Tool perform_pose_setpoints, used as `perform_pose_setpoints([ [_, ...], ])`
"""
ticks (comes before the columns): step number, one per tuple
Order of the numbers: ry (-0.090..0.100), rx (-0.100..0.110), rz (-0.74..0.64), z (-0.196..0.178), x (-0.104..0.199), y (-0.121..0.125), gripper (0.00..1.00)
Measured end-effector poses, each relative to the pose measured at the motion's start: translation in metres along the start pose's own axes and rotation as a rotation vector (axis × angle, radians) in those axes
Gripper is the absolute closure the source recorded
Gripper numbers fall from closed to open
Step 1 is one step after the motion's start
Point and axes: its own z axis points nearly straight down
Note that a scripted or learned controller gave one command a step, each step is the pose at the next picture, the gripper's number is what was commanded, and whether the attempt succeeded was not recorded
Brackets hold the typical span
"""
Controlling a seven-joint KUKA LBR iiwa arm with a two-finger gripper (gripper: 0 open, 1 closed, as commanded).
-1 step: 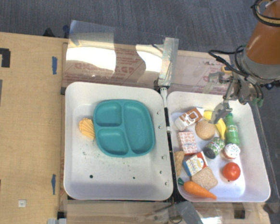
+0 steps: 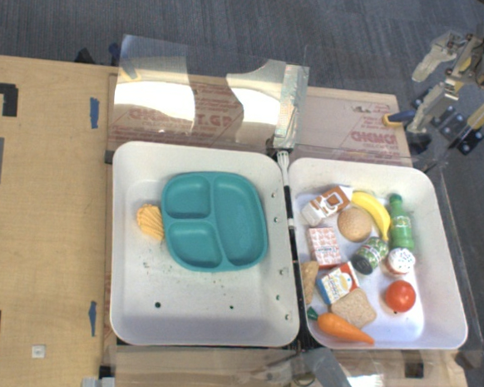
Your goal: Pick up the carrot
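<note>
A: Carrot (image 2: 345, 328) lay nearest, at the front edge of the right bin (image 2: 440, 329), slanting along the wall with its tip pointing right. A slice of bread (image 2: 355, 307) touched it from behind.

B: So how should the pick have gone?

A: My judgement: come straight down over the thick orange middle, with the fingers set across the carrot's length, one on the wall side and one on the bread side. That gap looked tight, so a slight offset toward the tip might have been safer. It was smooth and tapered, probably plastic, so a grip near the thin end could have slipped.

B: And behind it?

A: A glossy red tomato (image 2: 399, 296), small printed cartons (image 2: 336, 283), a round bun (image 2: 355, 224), a curved banana (image 2: 372, 212) and a green bottle (image 2: 401, 225), all crowded together. In the left bin (image 2: 125, 304) sat a teal divided plate (image 2: 215, 220) with a ridged shell-shaped pastry (image 2: 150, 220) at its edge.

B: The pincer?

A: Farthest off, the pincer (image 2: 450, 96) hung past the right bin's back corner, well apart from the carrot and over the floor beyond the bench (image 2: 32, 214). Whether it was spread or pressed together, I could not tell.
</note>
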Motion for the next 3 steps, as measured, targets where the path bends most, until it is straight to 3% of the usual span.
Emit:
perform_pose_setpoints([
  [1,0.005,0.001,-0.538,-0.055,0.017,-0.052,0.00],
  [2,0.012,-0.003,-0.924,-0.053,0.020,-0.105,0.00],
  [3,0.016,-0.011,-1.332,0.026,0.059,-0.129,0.00],
])
